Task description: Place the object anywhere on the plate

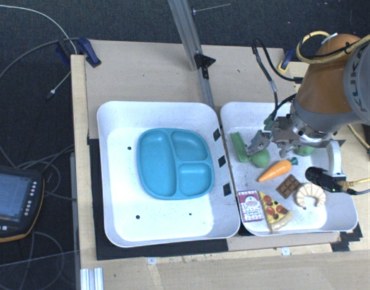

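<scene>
A black and orange handheld pendant (12,201) lies at the left edge of the frame on dark carpet, with thin cables (28,53) looping above it. A metal pole (186,26) slants down from the top centre onto the bench (148,65), and a blue clamp (88,52) grips the bench's upper left corner.

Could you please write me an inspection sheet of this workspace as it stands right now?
Surface: wooden bench bearing two white bins, left bin and right bin.
Job's things: blue plate in the left bin, with nothing on it; toy foods in the right bin.
Clutter: green ball, green stick, carrot, chocolate, croissant, pizza slice, pink card.
Grippers: tool low over the green ball; finger state unclear.
Cables: black cables by the arm; white wire on the floor.
Surroundings: dark carpet; handheld pendant at left.
</scene>
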`<state>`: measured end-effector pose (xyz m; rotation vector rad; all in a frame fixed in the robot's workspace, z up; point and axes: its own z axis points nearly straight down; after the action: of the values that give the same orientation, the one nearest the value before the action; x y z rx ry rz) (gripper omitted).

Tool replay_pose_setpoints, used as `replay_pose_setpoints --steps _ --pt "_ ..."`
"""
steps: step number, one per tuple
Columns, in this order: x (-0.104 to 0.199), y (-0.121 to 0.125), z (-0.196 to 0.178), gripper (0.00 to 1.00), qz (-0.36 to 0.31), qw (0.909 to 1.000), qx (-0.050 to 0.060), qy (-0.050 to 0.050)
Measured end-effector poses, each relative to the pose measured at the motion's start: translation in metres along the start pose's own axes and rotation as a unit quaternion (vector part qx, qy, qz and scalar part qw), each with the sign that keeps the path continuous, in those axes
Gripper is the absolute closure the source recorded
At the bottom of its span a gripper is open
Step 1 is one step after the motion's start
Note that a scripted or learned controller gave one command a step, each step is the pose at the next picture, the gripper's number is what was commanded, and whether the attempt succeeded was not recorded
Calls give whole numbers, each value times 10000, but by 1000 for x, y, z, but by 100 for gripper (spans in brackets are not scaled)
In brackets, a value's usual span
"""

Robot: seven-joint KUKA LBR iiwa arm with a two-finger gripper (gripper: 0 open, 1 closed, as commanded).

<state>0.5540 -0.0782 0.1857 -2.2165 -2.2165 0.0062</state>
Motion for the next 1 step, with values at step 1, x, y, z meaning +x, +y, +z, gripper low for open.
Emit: replay_pose_setpoints --steps 1 --pt "0 3 43 0 0 10000 1 1"
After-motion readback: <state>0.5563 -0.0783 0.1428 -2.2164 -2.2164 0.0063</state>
